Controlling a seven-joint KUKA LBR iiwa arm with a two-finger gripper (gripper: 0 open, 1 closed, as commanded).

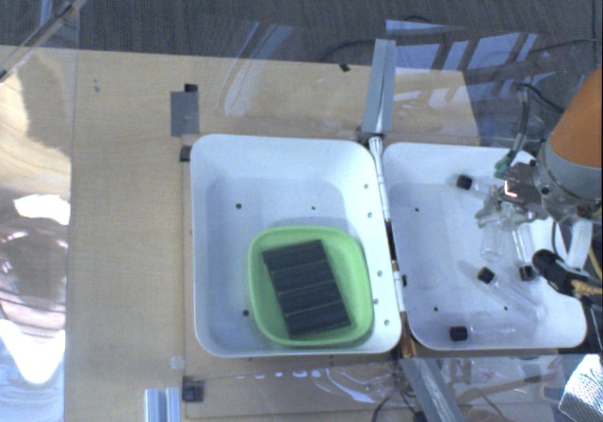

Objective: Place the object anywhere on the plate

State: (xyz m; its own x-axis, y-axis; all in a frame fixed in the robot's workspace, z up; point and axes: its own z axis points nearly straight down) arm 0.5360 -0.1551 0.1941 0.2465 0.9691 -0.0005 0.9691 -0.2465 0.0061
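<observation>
A green plate (357, 252) with rounded corners sits in the front part of the left bin (217, 222). A dark grey ribbed rectangular object (304, 287) lies flat on it, angled slightly, well inside the rim. My gripper (506, 249) hangs over the right bin (424, 222), far to the right of the plate. Its translucent fingers (492, 243) stand apart, open, with nothing between them. The orange band of the arm (577, 133) shows above it at the right edge.
Several small black pieces lie in the right bin, one at the back (464, 182), one mid-floor (486, 274) and one at the front (458, 333). A grey metal post (379, 90) stands behind the divide between the bins.
</observation>
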